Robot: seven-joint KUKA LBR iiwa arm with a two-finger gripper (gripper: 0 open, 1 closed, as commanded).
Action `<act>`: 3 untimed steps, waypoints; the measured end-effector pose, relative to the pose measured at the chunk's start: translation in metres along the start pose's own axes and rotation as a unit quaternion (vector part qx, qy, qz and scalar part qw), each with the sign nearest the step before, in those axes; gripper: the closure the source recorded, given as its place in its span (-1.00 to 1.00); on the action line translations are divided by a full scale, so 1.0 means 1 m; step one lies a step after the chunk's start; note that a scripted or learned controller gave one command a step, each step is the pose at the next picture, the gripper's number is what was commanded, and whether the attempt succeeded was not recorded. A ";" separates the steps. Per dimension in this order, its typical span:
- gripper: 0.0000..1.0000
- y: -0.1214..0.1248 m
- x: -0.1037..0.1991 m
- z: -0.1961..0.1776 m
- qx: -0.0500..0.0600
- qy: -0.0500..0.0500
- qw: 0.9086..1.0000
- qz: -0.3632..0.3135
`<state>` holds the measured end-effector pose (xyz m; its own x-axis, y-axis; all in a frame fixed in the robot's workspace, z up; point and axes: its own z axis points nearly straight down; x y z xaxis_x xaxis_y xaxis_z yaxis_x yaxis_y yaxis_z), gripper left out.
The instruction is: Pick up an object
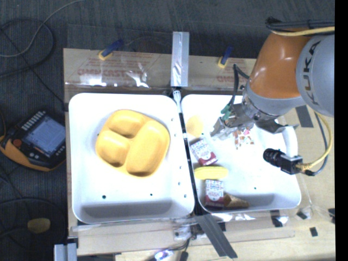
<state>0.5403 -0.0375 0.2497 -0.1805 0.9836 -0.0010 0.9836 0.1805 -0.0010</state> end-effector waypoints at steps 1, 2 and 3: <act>1.00 0.075 -0.032 0.034 0.001 0.001 1.000 0.024; 1.00 0.036 -0.118 0.043 0.001 -0.001 1.000 0.010; 1.00 -0.021 -0.065 0.036 0.001 0.002 0.993 0.114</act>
